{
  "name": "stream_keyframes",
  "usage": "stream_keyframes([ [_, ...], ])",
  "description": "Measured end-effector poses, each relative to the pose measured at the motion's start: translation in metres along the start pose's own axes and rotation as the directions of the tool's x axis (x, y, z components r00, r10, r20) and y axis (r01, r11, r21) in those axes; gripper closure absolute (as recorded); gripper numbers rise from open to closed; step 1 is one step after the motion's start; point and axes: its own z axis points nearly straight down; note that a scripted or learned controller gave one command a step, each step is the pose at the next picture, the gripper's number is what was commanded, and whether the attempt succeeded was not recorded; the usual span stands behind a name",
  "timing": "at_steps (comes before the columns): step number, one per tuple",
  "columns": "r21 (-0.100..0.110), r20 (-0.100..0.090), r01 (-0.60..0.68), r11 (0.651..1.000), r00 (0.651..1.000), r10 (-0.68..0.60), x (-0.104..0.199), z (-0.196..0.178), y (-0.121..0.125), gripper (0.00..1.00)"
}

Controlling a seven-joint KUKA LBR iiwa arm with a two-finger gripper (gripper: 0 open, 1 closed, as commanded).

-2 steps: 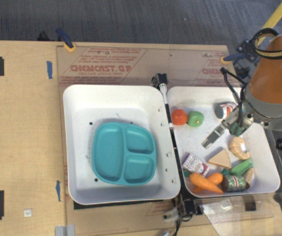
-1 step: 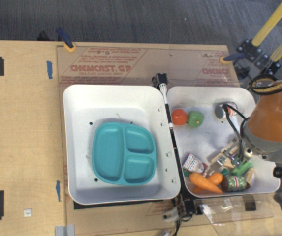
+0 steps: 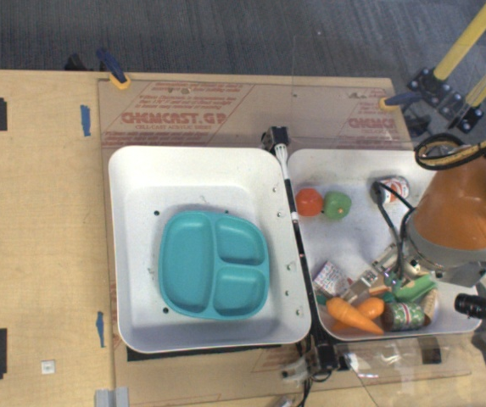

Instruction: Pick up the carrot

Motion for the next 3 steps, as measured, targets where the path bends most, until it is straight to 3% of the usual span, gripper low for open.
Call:
stream_keyframes([
  [1, -0.007, 0.002, 0.001, 1.0, 1.0, -0.001, 0.0, -0.01, 0.004, 1.0],
  [2, 0.003, -0.006, 0.024, 1.0, 1.0, -0.024, 0.055, -0.094, 0.04, 1.0],
  [3, 0.004, 0.001, 0.337, 0.941, 0.941, -0.337, -0.021, -0.233, -0.015, 1.0],
])
